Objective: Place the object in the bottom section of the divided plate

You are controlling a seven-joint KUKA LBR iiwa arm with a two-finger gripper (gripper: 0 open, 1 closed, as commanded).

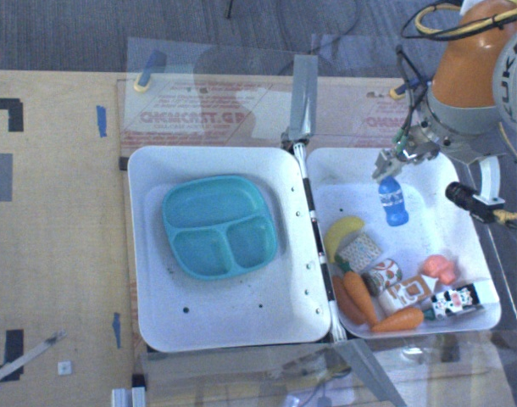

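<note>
From the overhead camera I take the plate (218, 225) as my landmark. It is teal, divided, and lies flat near the middle of the left bin (148, 312), with bare white floor on every side of it and the widest strip below it, toward the bin's near edge. Its large section faces the far wall and its two smaller sections face the near wall.

Right of the plate, past the ridge where the two bins meet, I see the right bin (343, 164). The gripper (392, 164) hangs over that bin's far half, well right of the plate, its fingers clamped on the cap end of a small blue bottle (394, 203). The bottle hangs tilted below the fingers, apart from the other things, with bare floor around it.

Further right and lower than the plate, the clutter crowds the right bin's near edge: a banana (343, 231) close to the ridge, two carrots (358, 298), a few small cartons (403, 288), and a pink toy (440, 269) by the right wall.
</note>
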